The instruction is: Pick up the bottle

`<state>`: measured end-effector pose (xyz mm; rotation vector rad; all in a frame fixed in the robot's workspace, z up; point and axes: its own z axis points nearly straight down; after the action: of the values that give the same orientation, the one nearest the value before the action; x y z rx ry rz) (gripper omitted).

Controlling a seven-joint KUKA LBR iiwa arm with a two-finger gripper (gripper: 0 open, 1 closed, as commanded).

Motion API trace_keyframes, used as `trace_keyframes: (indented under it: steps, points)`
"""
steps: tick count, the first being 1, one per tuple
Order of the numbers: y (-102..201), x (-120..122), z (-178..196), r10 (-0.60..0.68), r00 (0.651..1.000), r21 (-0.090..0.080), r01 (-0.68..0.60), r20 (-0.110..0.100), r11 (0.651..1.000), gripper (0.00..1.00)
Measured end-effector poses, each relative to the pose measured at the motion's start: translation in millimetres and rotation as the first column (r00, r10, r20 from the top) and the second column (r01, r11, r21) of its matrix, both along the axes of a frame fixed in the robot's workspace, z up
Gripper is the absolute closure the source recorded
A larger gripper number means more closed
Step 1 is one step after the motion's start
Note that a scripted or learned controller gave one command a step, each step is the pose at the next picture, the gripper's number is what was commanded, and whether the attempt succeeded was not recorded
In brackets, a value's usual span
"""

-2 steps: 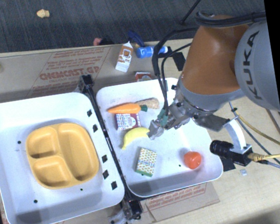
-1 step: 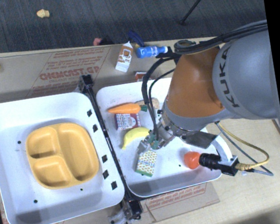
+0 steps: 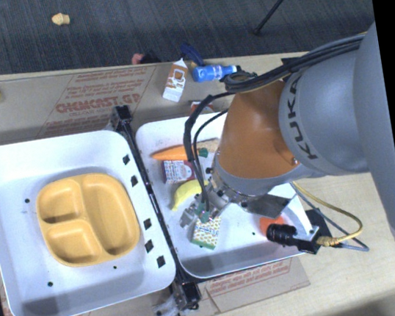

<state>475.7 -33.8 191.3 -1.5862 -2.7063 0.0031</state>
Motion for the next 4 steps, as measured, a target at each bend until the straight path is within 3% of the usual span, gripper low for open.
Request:
trace_keyframes:
  steps: [1, 2, 3, 4]
  points:
    - [-39.7, 1.0, 100.3, -0.132, 0.991, -0.001, 0.132, 0.004, 0.991, 1.00]
    - [-34.2, -0.1, 25.7, 0.223, 0.975, 0.001, -0.223, 0.000, 0.975, 1.00]
    - [-68.5, 1.8, -85.9, -0.128, 0.992, 0.000, 0.128, 0.006, 0.992, 1.00]
    - [-98.7, 1.3, 50.8, 0.091, 0.996, -0.002, -0.091, 0.005, 0.996, 1.00]
